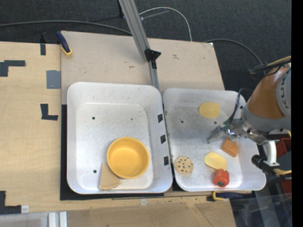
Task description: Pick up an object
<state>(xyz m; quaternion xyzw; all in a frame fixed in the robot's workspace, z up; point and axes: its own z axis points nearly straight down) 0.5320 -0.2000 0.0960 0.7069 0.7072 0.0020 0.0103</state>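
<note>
Red pepper (220, 177) nearest, at front of right bin (189, 103); cookie (183, 165) beside. Claw (222, 132) low in that bin, fingers spread, nothing between them, just beside brown cracker (230, 147). Approach step, probably; next needs shift over cracker, then closing. Left bin (80, 98) holds yellow bowl (127, 157). Tan bench (104, 56), dark floor beyond.
</note>
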